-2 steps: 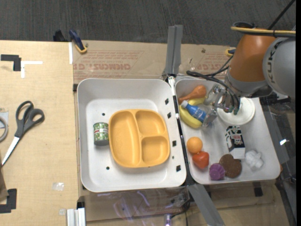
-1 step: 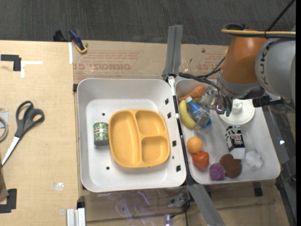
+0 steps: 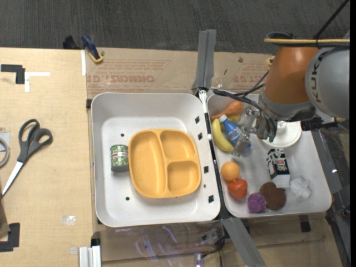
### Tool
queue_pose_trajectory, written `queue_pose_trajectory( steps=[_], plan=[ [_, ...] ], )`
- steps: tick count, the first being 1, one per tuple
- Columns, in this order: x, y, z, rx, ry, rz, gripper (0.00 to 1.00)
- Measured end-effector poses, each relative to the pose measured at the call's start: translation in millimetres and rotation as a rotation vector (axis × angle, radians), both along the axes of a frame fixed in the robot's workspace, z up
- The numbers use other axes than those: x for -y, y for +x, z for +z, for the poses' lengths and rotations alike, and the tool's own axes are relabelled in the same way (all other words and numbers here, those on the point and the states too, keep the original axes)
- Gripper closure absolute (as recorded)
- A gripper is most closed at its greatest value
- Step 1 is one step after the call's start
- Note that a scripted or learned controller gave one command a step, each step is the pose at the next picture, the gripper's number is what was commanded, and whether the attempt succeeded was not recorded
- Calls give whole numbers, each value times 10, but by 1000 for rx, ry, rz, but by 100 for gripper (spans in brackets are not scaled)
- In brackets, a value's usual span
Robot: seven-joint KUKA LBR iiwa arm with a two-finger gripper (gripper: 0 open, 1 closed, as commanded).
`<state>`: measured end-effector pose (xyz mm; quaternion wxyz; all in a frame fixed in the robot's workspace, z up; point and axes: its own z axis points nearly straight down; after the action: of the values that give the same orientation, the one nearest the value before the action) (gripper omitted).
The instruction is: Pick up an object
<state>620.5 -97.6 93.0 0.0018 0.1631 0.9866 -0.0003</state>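
The gripper (image 3: 257,128) hangs just right of the banana (image 3: 219,137), whose long axis runs along the bin divider; jaw state cannot be told.

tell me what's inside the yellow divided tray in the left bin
Nothing can be seen in the yellow tray: all three of its compartments show bare. A small green can lies beside its left edge, on the bin floor.

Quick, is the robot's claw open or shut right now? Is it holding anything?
Two-finger gripper: low over the right white bin, beside the blue plastic bottle and yellow banana; open or shut cannot be told, and no object is visibly held.
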Motion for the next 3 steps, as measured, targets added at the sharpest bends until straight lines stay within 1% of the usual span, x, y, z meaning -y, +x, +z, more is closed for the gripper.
queue_pose_trajectory(
  steps=[1,2,3],
  plan=[
    [283,162,9,-2,0,106,0],
    [-22,-189,-1,0,1,-24,0],
    [-33,-119,-4,0,1,-297,0]
  ],
)
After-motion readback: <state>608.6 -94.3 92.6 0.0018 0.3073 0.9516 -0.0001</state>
